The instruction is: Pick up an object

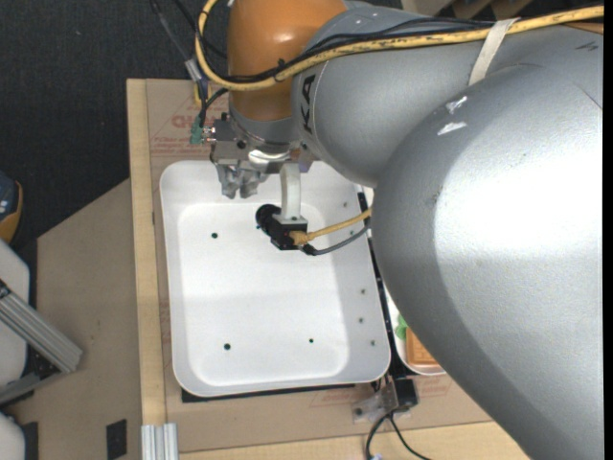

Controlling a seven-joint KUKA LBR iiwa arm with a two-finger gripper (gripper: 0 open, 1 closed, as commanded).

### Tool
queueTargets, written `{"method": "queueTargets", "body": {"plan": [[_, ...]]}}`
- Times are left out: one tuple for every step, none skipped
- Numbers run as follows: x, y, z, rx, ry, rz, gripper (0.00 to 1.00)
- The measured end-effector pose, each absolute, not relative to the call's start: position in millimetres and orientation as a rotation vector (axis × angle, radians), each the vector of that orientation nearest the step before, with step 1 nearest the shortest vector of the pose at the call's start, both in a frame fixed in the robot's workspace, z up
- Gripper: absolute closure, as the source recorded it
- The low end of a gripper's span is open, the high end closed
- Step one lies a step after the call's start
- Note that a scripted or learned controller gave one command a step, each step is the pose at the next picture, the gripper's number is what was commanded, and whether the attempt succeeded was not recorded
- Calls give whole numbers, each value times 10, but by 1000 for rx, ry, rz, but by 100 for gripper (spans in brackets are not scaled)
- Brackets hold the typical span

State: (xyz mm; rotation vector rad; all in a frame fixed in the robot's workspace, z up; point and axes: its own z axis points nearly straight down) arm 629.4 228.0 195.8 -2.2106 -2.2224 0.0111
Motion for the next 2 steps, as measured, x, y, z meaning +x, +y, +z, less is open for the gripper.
{"method": "queueTargets", "body": {"plan": [[5466,2243,1267,-2215,-2214,21,100],[5050,1856,920,-2222,-2212,17,100]]}}
